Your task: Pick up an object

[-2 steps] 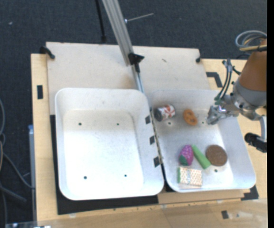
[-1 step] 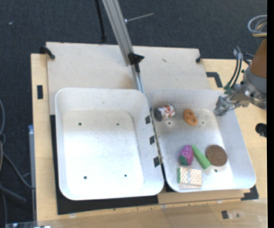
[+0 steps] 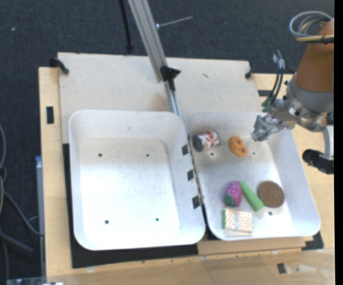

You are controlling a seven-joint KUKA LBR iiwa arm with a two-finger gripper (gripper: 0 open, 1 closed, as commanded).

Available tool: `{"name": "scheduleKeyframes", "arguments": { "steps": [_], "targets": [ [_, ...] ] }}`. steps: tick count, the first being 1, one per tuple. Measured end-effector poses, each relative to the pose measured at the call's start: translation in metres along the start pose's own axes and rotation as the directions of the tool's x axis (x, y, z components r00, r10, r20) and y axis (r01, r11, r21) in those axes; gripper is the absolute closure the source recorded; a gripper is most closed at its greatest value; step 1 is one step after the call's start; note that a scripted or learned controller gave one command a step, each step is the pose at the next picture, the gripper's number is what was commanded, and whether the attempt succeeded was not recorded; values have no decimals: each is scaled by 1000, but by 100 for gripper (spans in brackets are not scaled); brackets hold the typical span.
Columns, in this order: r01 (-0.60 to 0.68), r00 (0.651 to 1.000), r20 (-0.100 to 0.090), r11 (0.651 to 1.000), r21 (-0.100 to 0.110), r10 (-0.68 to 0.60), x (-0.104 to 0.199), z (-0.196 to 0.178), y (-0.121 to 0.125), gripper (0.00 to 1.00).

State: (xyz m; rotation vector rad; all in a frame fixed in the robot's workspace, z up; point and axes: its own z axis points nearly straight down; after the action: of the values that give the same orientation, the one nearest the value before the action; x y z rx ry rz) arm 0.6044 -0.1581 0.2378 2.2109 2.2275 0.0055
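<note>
- Orange toy [image 3: 238,146] in right bin [image 3: 296,177], just beside hand [image 3: 261,130]: looks light, small, probably stiff.
- Grip across its middle.
- Hand open or shut: cannot tell.

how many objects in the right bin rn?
6: can and orange piece at the back; purple piece, green stick, brown disc mid-front; patterned block at the front edge.

Arm [image 3: 314,70] cut off at right edge; jaws' opening too blurred to tell
</note>
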Motion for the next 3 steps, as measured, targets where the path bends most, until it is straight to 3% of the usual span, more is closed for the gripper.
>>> {"name": "scheduleKeyframes", "arguments": {
  "steps": [3],
  "targets": [
    [0, 1000, -2, 1000, 2, 0, 153, -1, 1, 100]
  ]
}}
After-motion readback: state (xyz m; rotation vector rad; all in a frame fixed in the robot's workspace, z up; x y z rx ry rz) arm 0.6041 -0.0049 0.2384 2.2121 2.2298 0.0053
